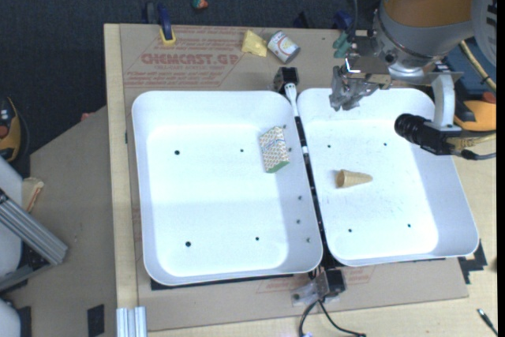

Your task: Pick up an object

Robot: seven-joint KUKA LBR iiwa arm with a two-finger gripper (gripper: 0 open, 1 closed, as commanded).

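My gripper (345, 97) hangs over the far rim of the right bin (442, 237); I cannot tell how it is set. The cone (353, 179) lies on its side near that bin's middle, nearer the camera than the gripper, apart from every wall. It may roll or slip from a pinch. The packet (274, 148) in the left bin (158, 170) sits close to the shared wall, leaving tighter room.

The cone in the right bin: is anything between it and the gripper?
Nothing visible. The gripper hangs over the far edge of the right bin, and only bare bin floor lies between it and the cone. The patterned packet sits in the left bin.
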